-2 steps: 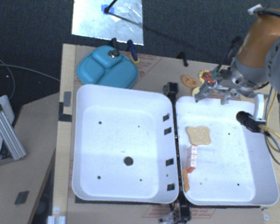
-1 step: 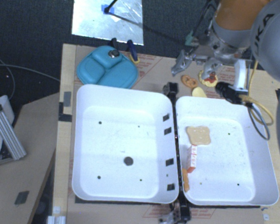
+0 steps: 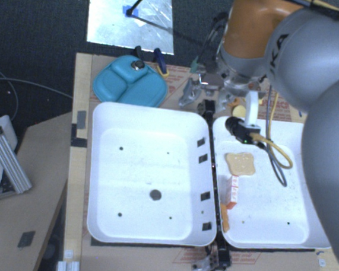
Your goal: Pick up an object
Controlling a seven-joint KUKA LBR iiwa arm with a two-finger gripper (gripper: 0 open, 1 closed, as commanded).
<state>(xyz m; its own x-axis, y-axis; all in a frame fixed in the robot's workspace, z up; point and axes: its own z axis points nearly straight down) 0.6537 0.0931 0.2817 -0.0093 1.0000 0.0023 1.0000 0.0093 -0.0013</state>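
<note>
Two white bins sat side by side. The right bin (image 3: 291,233) held a flat tan toast-shaped piece (image 3: 241,164) near its middle and a slim orange-and-white box (image 3: 233,190) against its left wall. The arm's gripper (image 3: 211,103) hung over the bins' far edge; its grip could not be told. The left bin (image 3: 108,215) lay beside.

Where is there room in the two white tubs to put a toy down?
The left bin is nearly all bare floor inside its four walls. In the right bin, the patch right of the tan flat piece and the small carton is free. It is crowded at the right bin's top left, under the arm and black cable.
</note>
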